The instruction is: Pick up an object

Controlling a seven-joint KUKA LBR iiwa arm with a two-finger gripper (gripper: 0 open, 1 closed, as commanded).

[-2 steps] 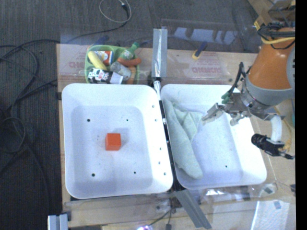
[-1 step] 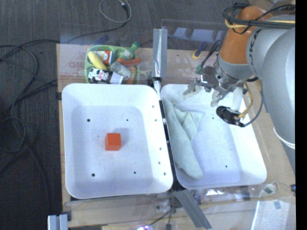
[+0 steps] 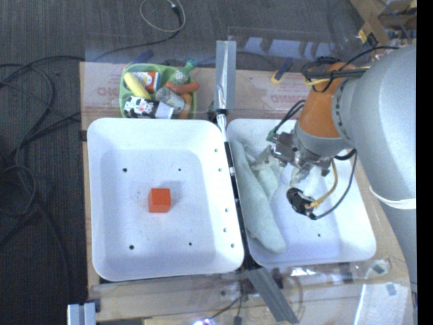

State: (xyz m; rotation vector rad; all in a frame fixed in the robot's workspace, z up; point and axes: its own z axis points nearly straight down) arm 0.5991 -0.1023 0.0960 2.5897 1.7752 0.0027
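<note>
An orange cube (image 3: 160, 200) lies near the middle of the left white bin (image 3: 108, 147). A long pale green cloth-like object (image 3: 262, 205) lies along the left side of the right white bin (image 3: 345, 242). My gripper (image 3: 279, 157) is down in the right bin, over the upper end of that pale object. The grey wrist with its orange band (image 3: 321, 117) hides most of it. I cannot make out whether it touches the object.
A green basket (image 3: 157, 92) of small toys stands behind the left bin. An upright metal post (image 3: 225, 73) rises between the bins at the back. A black cable loop (image 3: 302, 202) hangs from the wrist over the right bin. The arm's big grey body (image 3: 392, 127) covers the right side.
</note>
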